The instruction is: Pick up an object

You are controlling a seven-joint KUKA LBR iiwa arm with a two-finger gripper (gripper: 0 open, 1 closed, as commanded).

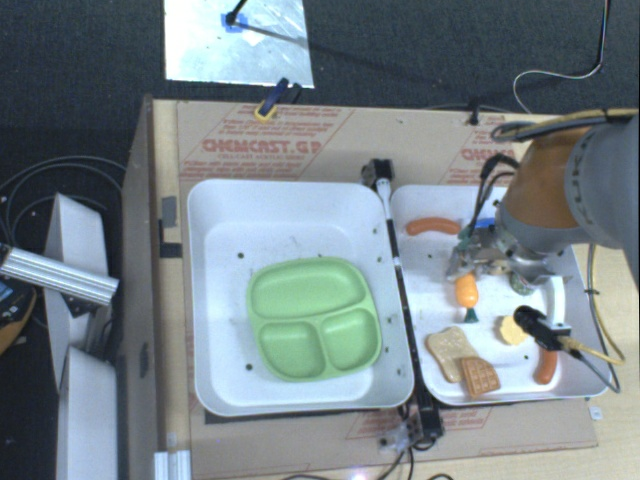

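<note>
While hanging low over the right bin (575,393), arm (560,193) reaching in from the right, pincer (478,264) just above an orange carrot-like toy (466,291). Cannot tell whether spread or pressed together. Nothing seen pinched. Sausage (432,226) farther back, crackers (462,360) nearer. Left bin (215,223) carrying a green divided plate (314,318). Best centred over the carrot before closing, then lifted straight.
</note>
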